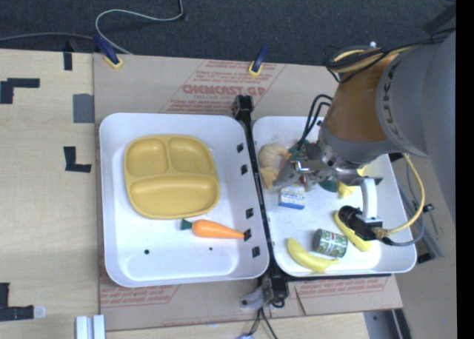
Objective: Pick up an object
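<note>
My gripper [300, 169] is low in the right bin [392, 260], near its left side. Just below it lies a small blue and white box [292, 197]. A pale beige croissant-like item [269, 158] sits to its left against the divider. A yellow banana [309, 256] and a green can [329, 243] lie near the bin's front edge. Nothing shows between the fingers, whose state is hidden.
The left bin [118, 249] holds a yellow divided plate [172, 175] and an orange carrot [215, 229] in front of it. The grey arm with its orange band [359, 108] covers the right bin's back right. Cardboard [215, 86] lies under both bins.
</note>
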`<state>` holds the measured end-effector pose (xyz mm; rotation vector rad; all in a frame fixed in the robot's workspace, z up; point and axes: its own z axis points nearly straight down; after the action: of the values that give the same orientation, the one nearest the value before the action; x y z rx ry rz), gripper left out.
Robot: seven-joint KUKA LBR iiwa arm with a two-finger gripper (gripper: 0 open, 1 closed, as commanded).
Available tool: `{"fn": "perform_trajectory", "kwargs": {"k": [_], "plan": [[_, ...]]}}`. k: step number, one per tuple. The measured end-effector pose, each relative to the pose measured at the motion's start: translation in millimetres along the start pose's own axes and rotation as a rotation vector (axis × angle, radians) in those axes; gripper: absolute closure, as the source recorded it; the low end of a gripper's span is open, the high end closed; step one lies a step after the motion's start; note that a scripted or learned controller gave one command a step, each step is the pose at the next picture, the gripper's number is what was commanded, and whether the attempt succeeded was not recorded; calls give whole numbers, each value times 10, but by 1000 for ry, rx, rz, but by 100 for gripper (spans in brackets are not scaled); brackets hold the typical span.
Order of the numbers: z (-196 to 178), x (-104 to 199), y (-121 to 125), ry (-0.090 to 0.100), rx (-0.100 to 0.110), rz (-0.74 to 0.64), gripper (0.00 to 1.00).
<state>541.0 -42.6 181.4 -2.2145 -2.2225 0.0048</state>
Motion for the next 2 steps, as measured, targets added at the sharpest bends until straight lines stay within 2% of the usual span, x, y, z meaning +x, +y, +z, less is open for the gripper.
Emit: {"fn": "perform_trajectory", "kwargs": {"k": [1, 2], "plan": [[-720, -119, -420, -2, -1, 3, 100], [-820, -197, -567, -1, -1, 1, 100]]}}
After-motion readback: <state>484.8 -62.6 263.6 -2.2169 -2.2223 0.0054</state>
